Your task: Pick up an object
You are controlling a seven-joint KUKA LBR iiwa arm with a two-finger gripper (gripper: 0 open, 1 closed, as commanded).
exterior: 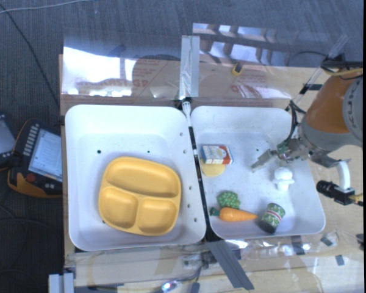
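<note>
The right bin (250, 124) holds several small items. A red and white carton (216, 154) leans on a yellow disc (211, 169) at the left wall. A green broccoli piece (228, 199), an orange carrot (238, 215) and a green can (271, 217) lie along the front. A small white object (283, 177) rests right of centre. My gripper (270, 161) hangs low over the bin floor just above and left of the white object. It is open, with one finger (260, 160) pointing left and nothing between the fingers.
The left bin (85, 130) carries a yellow divided plate (140, 194). A clear panel (189, 66) stands behind both bins. A teach pendant (39, 157) lies on the floor at the left. A black fitting (335, 191) juts out by the right bin's rim.
</note>
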